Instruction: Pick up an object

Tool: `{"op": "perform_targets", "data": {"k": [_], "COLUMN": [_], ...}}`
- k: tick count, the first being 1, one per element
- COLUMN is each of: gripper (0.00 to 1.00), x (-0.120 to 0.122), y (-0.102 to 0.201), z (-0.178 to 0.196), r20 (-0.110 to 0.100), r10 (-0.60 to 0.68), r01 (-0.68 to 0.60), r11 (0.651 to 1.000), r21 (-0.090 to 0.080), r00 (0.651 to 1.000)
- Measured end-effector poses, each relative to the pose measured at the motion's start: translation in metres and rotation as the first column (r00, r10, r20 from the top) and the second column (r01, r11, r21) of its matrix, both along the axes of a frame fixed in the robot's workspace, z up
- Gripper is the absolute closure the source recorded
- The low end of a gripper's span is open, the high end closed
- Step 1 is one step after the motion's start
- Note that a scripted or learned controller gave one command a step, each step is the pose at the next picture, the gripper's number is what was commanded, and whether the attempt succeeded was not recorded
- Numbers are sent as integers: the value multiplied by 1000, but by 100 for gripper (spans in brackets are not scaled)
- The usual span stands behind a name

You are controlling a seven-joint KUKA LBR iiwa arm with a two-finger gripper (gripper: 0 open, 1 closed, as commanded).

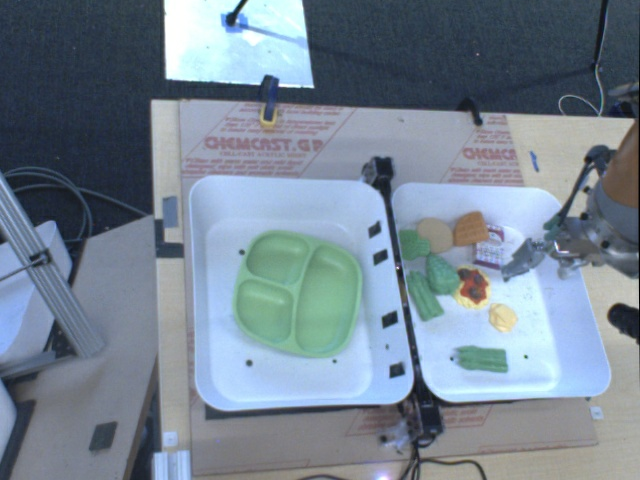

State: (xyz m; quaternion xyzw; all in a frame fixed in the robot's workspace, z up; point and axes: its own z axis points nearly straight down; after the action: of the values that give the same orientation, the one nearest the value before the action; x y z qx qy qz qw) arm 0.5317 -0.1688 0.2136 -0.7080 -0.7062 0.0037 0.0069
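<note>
The right bin holds several toy foods: a tan round piece, an orange cracker-like piece, a small red-and-white box, green pieces, a red-and-yellow piece, a yellow lump and a long green piece. My gripper hangs over the bin's right half, just right of the red-and-white box. Nothing can be seen in its grasp.
The left bin holds a light green divided plate. A black divider with clips runs between the bins. The grey arm enters from the right edge. Cables lie off the bench at left.
</note>
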Motion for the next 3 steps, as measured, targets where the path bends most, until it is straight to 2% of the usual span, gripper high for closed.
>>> {"op": "perform_targets", "data": {"k": [1, 2, 3], "gripper": [0, 0, 0], "x": [10, -10, -15], "y": [-3, -14, 49], "z": [-135, 19, -32], "r20": [16, 29, 14], "r10": [2, 5, 11], "r01": [-2, -5, -11], "r11": [1000, 1000, 1000], "r21": [-2, -10, -2], "r00": [1000, 1000, 1000]}}
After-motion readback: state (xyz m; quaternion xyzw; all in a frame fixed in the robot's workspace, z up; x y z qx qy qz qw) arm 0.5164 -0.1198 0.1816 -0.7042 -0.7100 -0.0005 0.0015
